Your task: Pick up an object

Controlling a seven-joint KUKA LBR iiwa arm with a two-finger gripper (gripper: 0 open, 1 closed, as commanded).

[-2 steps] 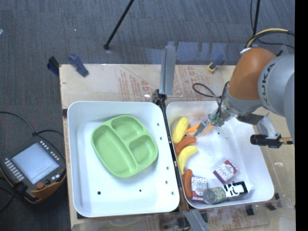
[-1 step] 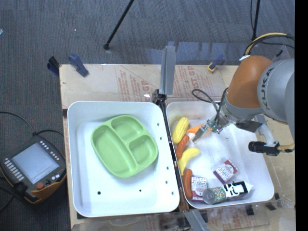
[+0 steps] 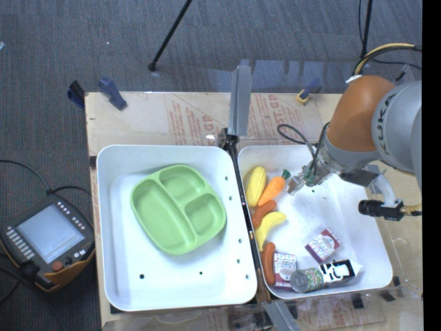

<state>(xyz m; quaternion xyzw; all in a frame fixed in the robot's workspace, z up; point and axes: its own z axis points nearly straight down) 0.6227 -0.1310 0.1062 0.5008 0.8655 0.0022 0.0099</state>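
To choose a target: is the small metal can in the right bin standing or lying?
Lying. The small metal can shows its labelled side upward, near the right white bin's front wall.

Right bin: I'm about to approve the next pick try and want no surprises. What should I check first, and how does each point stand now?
1. End effector over the right bin: ok, it sits near the bin's upper left part.
2. A target close by: ok, the carrot lies just left of the end effector.
3. Object held already: cannot tell, the tip is too small to read.
4. Crowding around the target: not ok, the corn and banana lie close beside the carrot along the bin's left wall.
5. Left bin uninvolved: ok, the green tray lies there apart from the arm.
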